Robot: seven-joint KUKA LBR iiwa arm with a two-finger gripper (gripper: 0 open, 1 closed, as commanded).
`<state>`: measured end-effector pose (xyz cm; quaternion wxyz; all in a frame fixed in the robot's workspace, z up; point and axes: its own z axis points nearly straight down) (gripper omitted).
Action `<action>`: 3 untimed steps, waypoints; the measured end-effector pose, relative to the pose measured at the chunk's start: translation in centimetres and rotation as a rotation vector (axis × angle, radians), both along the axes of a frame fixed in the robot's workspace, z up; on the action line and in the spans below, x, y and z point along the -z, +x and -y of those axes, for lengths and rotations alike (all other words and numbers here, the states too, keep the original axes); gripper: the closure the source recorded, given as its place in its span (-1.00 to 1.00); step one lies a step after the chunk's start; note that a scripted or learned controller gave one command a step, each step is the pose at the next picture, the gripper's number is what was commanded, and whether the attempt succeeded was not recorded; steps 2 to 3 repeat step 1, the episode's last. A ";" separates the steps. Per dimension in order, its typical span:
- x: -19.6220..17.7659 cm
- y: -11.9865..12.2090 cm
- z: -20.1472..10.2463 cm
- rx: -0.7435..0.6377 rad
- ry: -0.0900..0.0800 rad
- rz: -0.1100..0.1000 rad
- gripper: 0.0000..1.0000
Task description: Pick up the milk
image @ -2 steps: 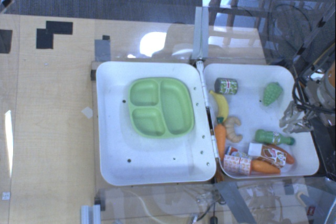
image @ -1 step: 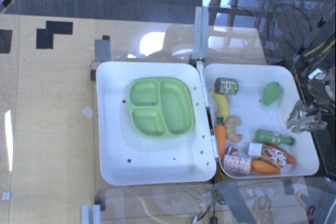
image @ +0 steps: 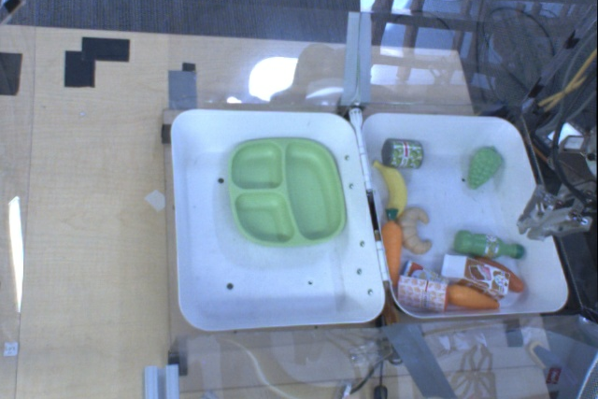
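Milk point(image: 488, 276) at right bin point(image: 551, 229) front, among carrots point(image: 467, 297) | fingers point(image: 547, 218) beside, at rim, staged for reach | opening: cannot tell, nothing seen held

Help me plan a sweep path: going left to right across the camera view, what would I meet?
Green divided plate → banana → green bottle → gripper at the right bin's edge.
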<state>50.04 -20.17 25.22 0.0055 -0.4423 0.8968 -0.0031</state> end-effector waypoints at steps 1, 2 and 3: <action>0.5 -0.9 0.4 -0.068 -0.001 -0.002 1.00; 0.5 -0.9 0.4 -0.068 -0.001 -0.002 1.00; 0.5 -0.9 0.4 -0.068 -0.001 -0.002 1.00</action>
